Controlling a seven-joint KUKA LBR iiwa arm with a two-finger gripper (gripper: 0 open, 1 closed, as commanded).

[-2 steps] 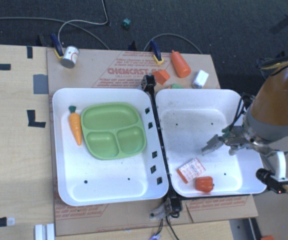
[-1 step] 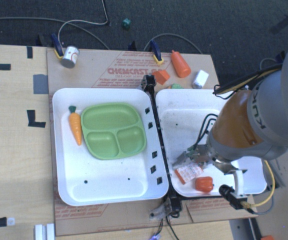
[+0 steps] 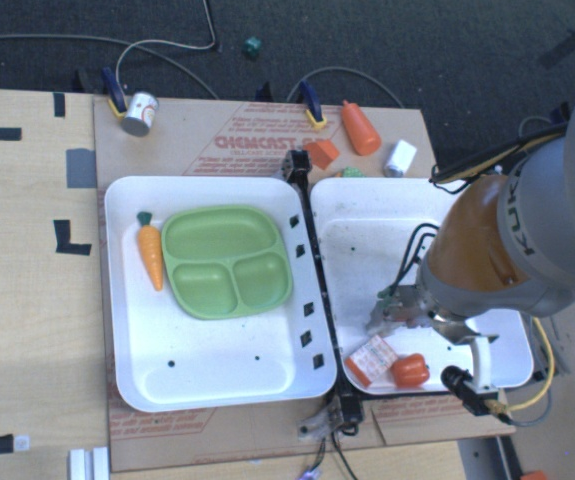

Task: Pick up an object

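**Arm low over the right bin, two small objects near its front wall**

The grey arm with the orange band reaches into the right white bin, and its gripper sits low above the bin floor, just behind the objects. Whether the jaws are wide or narrow I cannot tell; the wrist hides most of them, and nothing is visibly held between them.

The nearest candidates lie at the front of that bin: a small flat white packet with red print and, touching or just beside it, a rounded red-orange plastic toy tomato. The packet looks light and thin, probably crinkly and hard to pinch from above; taking it by an edge seems best. The tomato looks stiff, smooth and light; its rounded surface may slip, so closing across its widest part seems safest.

In the left white bin a green three-compartment plastic plate lies beside an orange toy carrot, well apart from the gripper.
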